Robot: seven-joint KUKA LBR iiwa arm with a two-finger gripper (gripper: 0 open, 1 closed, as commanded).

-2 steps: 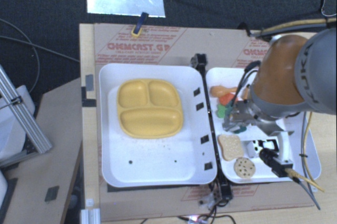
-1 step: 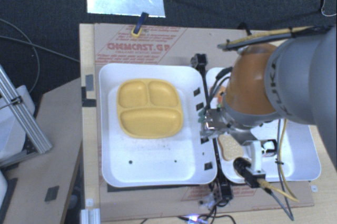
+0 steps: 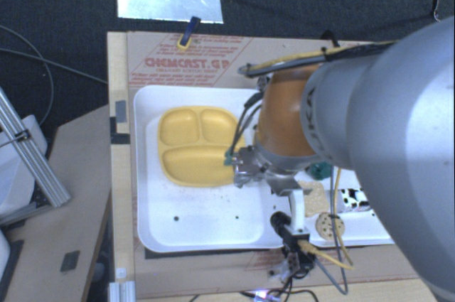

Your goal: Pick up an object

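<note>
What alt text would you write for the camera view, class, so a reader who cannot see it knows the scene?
A grey arm with an orange band reaches from the right over two white bins, its wrist above the wall between them. The left bin holds a yellow divided tray; small objects lie in the right bin, partly hidden by the arm.

A yellow divided plate (image 3: 195, 146) lies in the upper part of the left white bin (image 3: 153, 222), at the frame's centre left. The grey arm (image 3: 384, 130) with its orange band (image 3: 284, 116) fills the right side, covering most of the right bin (image 3: 370, 231). Its gripper (image 3: 242, 169) sits at the plate's right edge. A small round perforated disc (image 3: 328, 225) lies in the right bin, lower centre-right.
</note>
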